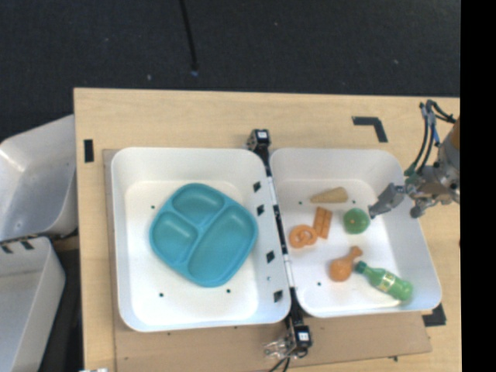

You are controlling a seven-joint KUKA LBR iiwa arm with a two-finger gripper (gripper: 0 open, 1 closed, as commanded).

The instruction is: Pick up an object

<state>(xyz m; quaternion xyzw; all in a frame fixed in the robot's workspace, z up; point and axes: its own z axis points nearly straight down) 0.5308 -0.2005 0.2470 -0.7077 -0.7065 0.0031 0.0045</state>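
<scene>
Reaching in from the right, I have my gripper (401, 201) over the right edge of the right bin (387, 301), and most of my arm is cut off by the frame's edge. One grey finger (385, 200) points down-left toward the green apple (356, 221), its tip just beside the fruit; the other finger is a dark blur near the rim, so I cannot tell whether my grip is spread or closed. Nothing sits between the fingers.

In this bin lie a tan wedge (330, 196), an orange block (322, 223) touching an orange ring (302, 236), an orange drumstick (345, 265) and a green bottle (385, 280) near the front wall. Their finer shapes are too small to make out. The left bin (132, 301) holds a teal divided plate (203, 234).
</scene>
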